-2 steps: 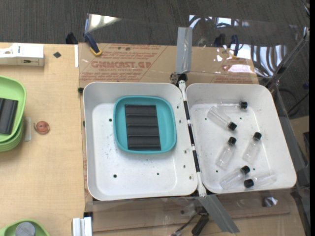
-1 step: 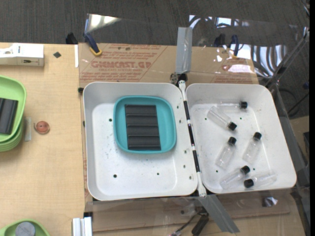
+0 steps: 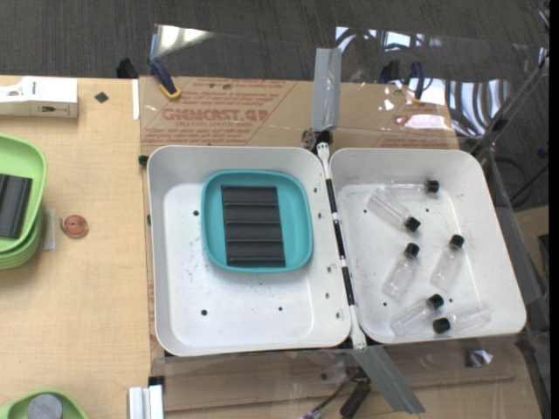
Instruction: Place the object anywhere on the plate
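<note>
A teal square plate (image 3: 300, 221) lies in the left white bin (image 3: 175, 278), toward its back. A dark ribbed insert (image 3: 254, 225) covers the plate's middle. Several clear vials with black caps lie scattered in the right white bin (image 3: 489, 199). One vial (image 3: 389, 210) lies near that bin's centre, another (image 3: 447, 263) lies to the right, and a third (image 3: 400, 274) lies between them, lower down. More vials rest near the bin's front edge.
A green dish (image 3: 26, 234) with a dark block sits at the far left of the wooden bench. A small reddish disc (image 3: 75, 225) lies beside it. Behind both bins lies brown cardboard (image 3: 227, 112). A white box (image 3: 39, 99) sits at the back left.
</note>
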Tool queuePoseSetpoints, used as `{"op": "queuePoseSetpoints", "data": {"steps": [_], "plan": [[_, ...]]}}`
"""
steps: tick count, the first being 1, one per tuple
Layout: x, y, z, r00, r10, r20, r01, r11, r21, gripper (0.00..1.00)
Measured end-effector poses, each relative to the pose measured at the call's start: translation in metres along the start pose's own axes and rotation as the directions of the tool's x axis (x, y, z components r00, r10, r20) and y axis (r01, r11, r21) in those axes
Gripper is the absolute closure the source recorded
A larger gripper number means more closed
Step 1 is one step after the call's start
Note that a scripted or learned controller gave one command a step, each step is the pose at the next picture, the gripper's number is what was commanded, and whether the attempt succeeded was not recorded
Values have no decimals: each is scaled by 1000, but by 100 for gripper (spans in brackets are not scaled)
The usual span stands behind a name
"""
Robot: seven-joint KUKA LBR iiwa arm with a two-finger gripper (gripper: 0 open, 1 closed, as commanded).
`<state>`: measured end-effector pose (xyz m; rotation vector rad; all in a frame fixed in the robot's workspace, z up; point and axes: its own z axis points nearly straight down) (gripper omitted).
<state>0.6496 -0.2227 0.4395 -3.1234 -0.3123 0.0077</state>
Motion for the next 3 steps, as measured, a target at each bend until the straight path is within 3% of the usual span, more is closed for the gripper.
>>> {"op": "queuePoseSetpoints", "data": {"steps": [3], "plan": [[5,0,-1,1000,-6,-1,6,1000,-2,0]]}}
